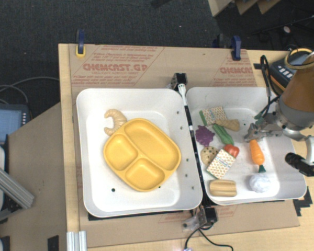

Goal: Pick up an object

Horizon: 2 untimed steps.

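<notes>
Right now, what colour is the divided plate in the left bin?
Yellow: the three-compartment plastic plate is plain yellow, clearest in the camera view.

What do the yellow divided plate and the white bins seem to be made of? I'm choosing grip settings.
The yellow divided plate looks like moulded plastic: uniform colour, rounded compartments, soft sheen. The left bin and right bin look like thin formed plastic: smooth white walls, rounded corners. Neither is certain from look alone.

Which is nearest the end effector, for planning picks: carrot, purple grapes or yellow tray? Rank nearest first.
From the end effector:
1. Carrot, just below it in the right bin.
2. Purple grapes, at that bin's left side.
3. Yellow tray, in the left bin.
</notes>
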### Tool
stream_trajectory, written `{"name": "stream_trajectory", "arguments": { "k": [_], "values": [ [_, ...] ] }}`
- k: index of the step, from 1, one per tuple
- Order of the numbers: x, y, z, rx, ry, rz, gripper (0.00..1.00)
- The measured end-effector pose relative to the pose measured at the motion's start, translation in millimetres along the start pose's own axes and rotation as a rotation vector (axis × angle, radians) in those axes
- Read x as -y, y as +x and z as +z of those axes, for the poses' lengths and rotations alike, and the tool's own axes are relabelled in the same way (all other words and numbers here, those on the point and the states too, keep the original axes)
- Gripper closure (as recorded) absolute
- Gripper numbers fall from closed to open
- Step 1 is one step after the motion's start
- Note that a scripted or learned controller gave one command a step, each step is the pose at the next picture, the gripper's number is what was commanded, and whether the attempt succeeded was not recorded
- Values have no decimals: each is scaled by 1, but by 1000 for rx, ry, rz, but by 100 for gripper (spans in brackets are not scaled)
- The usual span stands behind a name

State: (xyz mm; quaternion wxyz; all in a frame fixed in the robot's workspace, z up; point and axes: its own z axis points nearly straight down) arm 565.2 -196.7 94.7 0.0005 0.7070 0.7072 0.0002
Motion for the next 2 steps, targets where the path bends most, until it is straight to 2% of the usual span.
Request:
{"name": "stream_trajectory", "arguments": {
  "k": [1, 2],
  "values": [
    [-31, 59, 9, 1, -1, -4, 100],
    [-57, 122, -97, 0, -11, -7, 100]
  ]
}}
